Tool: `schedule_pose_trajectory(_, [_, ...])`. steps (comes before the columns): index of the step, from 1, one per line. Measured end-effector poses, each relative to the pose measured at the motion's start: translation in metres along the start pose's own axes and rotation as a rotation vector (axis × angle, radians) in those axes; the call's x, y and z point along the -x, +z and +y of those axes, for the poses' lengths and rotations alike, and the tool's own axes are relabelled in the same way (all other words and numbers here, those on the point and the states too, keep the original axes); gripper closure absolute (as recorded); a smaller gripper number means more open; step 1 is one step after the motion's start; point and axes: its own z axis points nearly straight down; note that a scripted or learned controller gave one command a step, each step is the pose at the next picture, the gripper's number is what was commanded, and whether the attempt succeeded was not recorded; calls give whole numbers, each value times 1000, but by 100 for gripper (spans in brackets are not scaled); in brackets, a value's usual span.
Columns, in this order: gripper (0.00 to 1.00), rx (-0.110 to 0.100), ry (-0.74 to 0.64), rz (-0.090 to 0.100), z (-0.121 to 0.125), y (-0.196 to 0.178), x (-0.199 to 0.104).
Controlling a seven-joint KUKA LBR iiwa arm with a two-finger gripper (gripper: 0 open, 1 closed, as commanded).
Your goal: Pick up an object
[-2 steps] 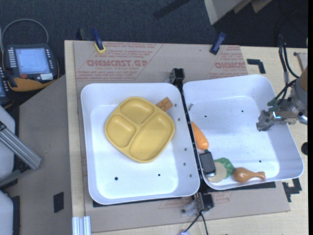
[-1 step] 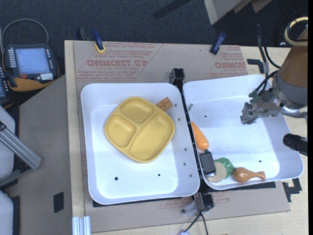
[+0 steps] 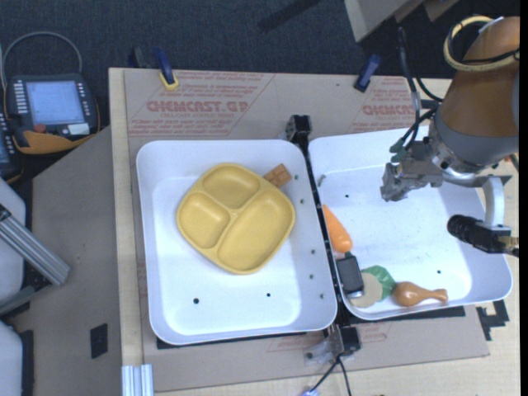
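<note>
Beside the black divider point(image 3: 318, 221) that runs between the two white bins, the right bin point(image 3: 462, 283) keeps its small toys bunched at the near-left corner — an orange carrot point(image 3: 336, 229) lying against the divider, a small black block point(image 3: 349, 274) just below it, a green-and-tan piece point(image 3: 374, 285) touching that block, and a brown drumstick point(image 3: 417, 293) a little farther from the divider along the near wall. The left bin point(image 3: 157, 246), on the divider's other side, carries a yellow sectioned plate point(image 3: 237, 218) with a small brown block point(image 3: 277, 174) at its far edge.

The gripper point(image 3: 399, 181) hangs over bare floor in the far part of the right bin, well apart from the toys; whether it is open or closed I cannot tell, and nothing is seen in it.

All the toys look like light, stiff, smooth plastic — likely slippery. The drumstick seems the best candidate: it lies freest, and a pinch across its thick rounded end should hold. The carrot's taper and its contact with the divider leave little room.
</note>
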Motion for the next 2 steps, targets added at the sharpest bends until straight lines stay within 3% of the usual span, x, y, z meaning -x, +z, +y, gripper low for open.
schedule_pose_trajectory(2, [100, -1, -6, 1, 25, 20, -119])
